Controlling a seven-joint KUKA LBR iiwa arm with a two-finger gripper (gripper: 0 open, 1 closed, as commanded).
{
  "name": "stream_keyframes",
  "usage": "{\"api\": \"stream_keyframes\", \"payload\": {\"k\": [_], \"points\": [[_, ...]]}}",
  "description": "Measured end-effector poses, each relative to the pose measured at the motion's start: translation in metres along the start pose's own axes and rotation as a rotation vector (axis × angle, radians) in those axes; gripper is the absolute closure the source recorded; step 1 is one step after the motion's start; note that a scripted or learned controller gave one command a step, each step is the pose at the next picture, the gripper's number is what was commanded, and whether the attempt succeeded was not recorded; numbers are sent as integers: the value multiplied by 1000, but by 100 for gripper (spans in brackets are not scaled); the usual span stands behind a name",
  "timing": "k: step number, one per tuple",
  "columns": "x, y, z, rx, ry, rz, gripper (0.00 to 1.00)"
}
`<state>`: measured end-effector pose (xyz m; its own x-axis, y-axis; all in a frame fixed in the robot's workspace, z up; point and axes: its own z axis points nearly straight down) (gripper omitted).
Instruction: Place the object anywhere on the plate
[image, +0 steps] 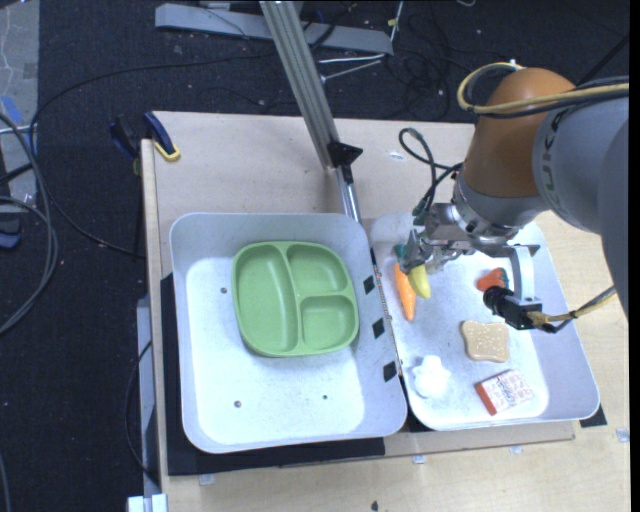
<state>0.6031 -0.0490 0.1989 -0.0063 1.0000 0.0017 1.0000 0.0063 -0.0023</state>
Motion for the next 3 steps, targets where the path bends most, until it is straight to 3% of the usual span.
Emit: {"api": "stream_keyframes", "payload": {"k": [2, 3], "points": [[102, -35, -16, 0, -1, 1, 100], [146, -73, -32, -1, 0, -2, 100]]}}
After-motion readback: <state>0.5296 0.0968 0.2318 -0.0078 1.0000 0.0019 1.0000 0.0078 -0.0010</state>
